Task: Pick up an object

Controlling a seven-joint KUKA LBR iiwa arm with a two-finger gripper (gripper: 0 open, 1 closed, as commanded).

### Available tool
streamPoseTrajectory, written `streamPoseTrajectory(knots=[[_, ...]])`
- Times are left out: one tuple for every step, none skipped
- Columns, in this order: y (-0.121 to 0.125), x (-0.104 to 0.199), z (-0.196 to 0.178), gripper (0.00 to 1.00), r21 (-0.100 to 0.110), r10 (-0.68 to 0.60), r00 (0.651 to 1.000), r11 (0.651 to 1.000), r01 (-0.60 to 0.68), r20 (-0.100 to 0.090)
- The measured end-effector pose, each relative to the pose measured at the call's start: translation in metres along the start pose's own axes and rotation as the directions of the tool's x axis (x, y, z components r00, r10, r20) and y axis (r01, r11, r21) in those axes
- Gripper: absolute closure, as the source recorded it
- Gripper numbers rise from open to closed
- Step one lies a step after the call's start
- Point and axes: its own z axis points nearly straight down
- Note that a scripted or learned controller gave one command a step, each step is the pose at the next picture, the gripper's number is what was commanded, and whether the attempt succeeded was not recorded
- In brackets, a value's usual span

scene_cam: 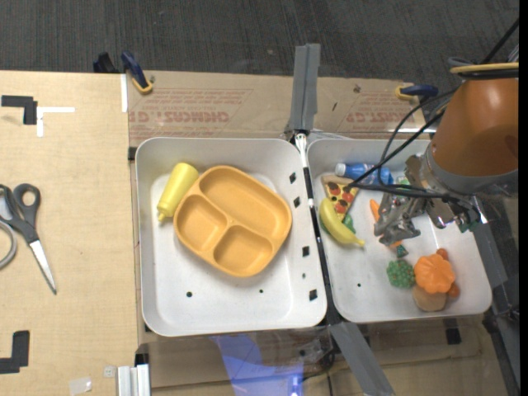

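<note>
Pincer (394, 231) over right bin (356, 297) | cardboard-covered bench (66, 246) | scissors (31, 229) left

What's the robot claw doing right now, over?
Gripper low in right bin, above toys. Nothing seen held. Banana, broccoli, pumpkin close by. Yellow tray in left bin.

Robotics lab bench. Plywood worktop (66, 246) marked with black tape corners (18, 106); scissors (31, 229) lying loose on it. Two white bins (223, 312) on flattened cardboard (214, 110), clamped by blue clips (136, 71). Toy food as test props: plastic banana (337, 223), pizza slice (337, 192), broccoli (401, 274). Cables (412, 122) trailing from orange-banded arm (483, 126). Dark carpet (247, 11) beyond.
</note>
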Motion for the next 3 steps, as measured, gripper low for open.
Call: streamPoseTrajectory(knots=[[0.005, -0.046, 0.05, 1.0, 0.001, 0.28, 0.96, 0.96, -0.28, 0.003], [0.005, -0.046, 0.05, 0.0, 0.001, 0.28, 0.96, 0.96, -0.28, 0.003], [0.005, -0.048, 0.039, 1.0, 0.002, 0.278, 0.961, 0.961, -0.278, 0.009]])
